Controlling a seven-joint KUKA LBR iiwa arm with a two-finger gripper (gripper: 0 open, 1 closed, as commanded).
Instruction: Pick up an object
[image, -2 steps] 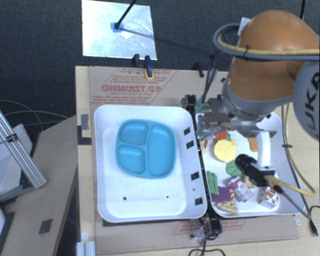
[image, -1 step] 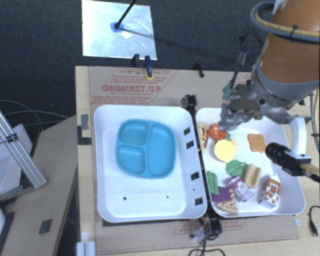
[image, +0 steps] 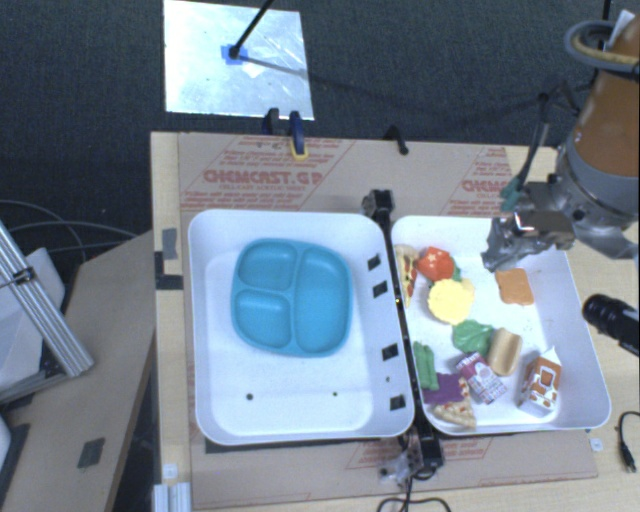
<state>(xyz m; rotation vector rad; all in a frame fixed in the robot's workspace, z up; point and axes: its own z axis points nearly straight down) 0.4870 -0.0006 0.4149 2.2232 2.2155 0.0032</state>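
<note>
**Background around the bench**

I see a brown board (image: 300, 170) printed CHEMCAST GP as the bench top. Dark carpet-like floor (image: 80, 100) lies beyond and left of it. A shiny metal sheet (image: 235, 60) lies on the floor just beyond the board's far edge. Aluminium framing (image: 35, 300) sits left of the board, with cables (image: 60, 215) near it. Lighting is even.

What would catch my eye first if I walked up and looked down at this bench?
Probably the bright blue divided plate lying alone in the left bin. Next, the jumble of colourful toy food in the right bin: a red tomato, a yellow round piece, a small carton. Above that bin's far corner hangs the grey and orange arm, its tool near an orange slab.
</note>
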